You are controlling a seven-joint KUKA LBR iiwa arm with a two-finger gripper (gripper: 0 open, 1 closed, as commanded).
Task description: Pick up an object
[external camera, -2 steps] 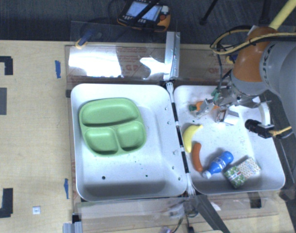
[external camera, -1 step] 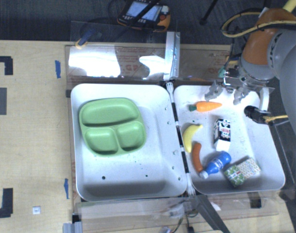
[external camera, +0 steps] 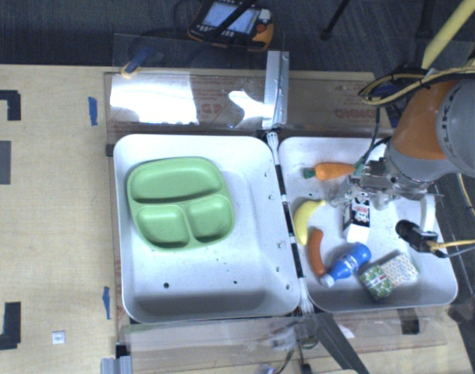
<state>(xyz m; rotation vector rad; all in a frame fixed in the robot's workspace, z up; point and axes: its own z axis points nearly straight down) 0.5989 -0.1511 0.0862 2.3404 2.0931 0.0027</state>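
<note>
With finger state impossible to tell, the gripper [external camera: 359, 209] is hovering over the right bin [external camera: 436, 287]; centring on the banana [external camera: 303, 216] just beside it is advisable.

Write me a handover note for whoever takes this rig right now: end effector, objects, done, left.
End effector: low in the right bin, over its middle; nothing seen gripped.
Right bin: carrot at the back, banana and sausage by the divider, blue bottle and patterned packet in front.
Left bin: green tray.
Done: no pick visible.
Left: grasp and lift one object.
</note>
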